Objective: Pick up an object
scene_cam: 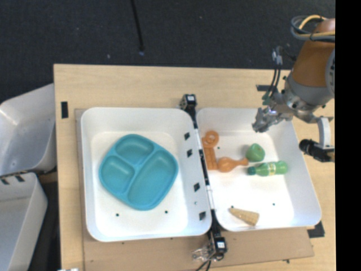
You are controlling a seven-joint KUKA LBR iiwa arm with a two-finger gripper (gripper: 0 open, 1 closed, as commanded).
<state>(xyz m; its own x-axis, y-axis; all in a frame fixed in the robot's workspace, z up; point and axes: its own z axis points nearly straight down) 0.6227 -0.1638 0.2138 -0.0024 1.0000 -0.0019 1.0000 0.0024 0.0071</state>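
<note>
- Wooden surface: two white bins; right bin holds green ball mid-bin.
- Pincer near far edge; finger state cannot be told.
- Advice: centre over ball, descend vertically.

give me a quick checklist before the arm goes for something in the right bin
1. Gripper carrying nothing: ok, it sits over the right bin's upper edge with nothing under it.
2. Finger opening: cannot tell.
3. Targets present: ok, green ball, green bottle, orange spoon, orange ring piece, tan wedge.
4. Isolated target: ok, the wedge lies apart.
5. Ball and bottle apart: not ok, nearly touching.
6. Gripper above a target: not ok.
</note>
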